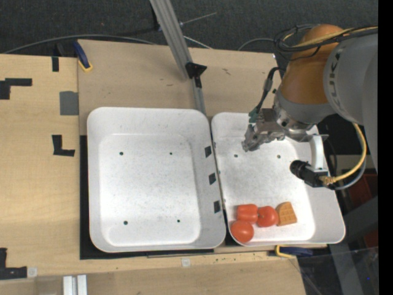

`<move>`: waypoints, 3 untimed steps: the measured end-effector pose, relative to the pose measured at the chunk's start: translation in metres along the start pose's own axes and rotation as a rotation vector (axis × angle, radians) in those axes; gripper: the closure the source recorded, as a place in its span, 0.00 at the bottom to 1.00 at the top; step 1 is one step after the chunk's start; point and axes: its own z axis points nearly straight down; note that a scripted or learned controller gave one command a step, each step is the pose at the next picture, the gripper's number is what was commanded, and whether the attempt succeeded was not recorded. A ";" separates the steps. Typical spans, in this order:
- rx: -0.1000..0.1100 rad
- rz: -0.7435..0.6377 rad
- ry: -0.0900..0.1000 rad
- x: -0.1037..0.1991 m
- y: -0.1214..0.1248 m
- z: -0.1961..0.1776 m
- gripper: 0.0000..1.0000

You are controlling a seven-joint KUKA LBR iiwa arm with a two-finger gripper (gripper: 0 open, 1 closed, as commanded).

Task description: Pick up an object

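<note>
My gripper (252, 141) hangs over the far left part of the right bin (270, 171), its fingers pointing down toward the bin floor. Nothing shows between them. Three red tomato-like pieces (247, 212), (266, 216), (242, 230) lie clustered at the near edge of the right bin. An orange waffle-textured block (286, 213) lies just right of them. All of these are well nearer the camera than the gripper.
The left bin (147, 177) lies beside the right one, joined by black clips (212, 178) along the shared rim. A grey metal pole (175, 35) slants in from the top toward the bins. A black cable fitting (305, 171) hangs off the arm over the right bin.
</note>
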 end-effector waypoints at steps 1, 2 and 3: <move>-0.002 0.000 0.000 0.050 0.010 -0.009 1.00; 0.000 -0.001 -0.001 0.107 0.015 0.000 1.00; 0.000 0.000 -0.001 0.155 0.014 0.003 1.00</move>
